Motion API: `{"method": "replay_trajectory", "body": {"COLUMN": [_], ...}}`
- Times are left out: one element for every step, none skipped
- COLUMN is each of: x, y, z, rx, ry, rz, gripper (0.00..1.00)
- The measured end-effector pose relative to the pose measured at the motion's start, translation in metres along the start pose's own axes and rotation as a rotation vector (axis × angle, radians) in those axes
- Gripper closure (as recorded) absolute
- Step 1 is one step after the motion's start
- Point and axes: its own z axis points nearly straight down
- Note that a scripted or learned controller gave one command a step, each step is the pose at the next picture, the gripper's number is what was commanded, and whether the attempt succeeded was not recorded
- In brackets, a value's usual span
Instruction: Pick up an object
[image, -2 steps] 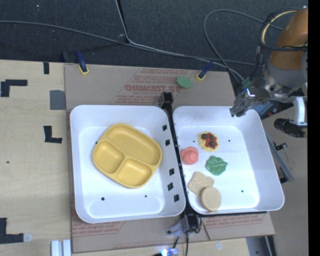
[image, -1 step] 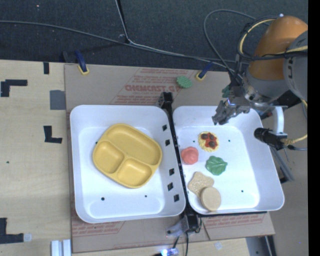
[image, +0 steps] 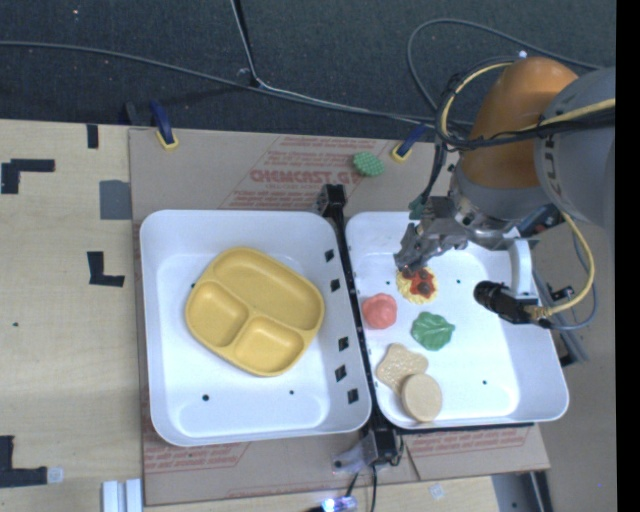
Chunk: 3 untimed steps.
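Toy food lies in the right bin: a yellow piece with red markings at upper centre, a pink round piece, a green leafy piece, and two tan bread-like pieces lower down. At the yellow piece the claw hangs tip-down, touching or just above it; whether it is released or clenched, I cannot tell. A yellow divided plate sits in the left bin. Both bins rest on a cardboard-covered worktop, with a small green item near its upper edge.
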Motion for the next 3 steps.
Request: {"method": "replay_trajectory", "body": {"x": [0.05, 0.091, 0.136], "y": [-0.019, -0.041, -0.053], "z": [0.012, 0.018, 0.017], "rx": [0.0, 0.0, 0.0], "ry": [0.0, 0.0, 0.0], "rz": [-0.001, 0.0, -0.001], "gripper": [1.0, 1.0, 1.0]}}
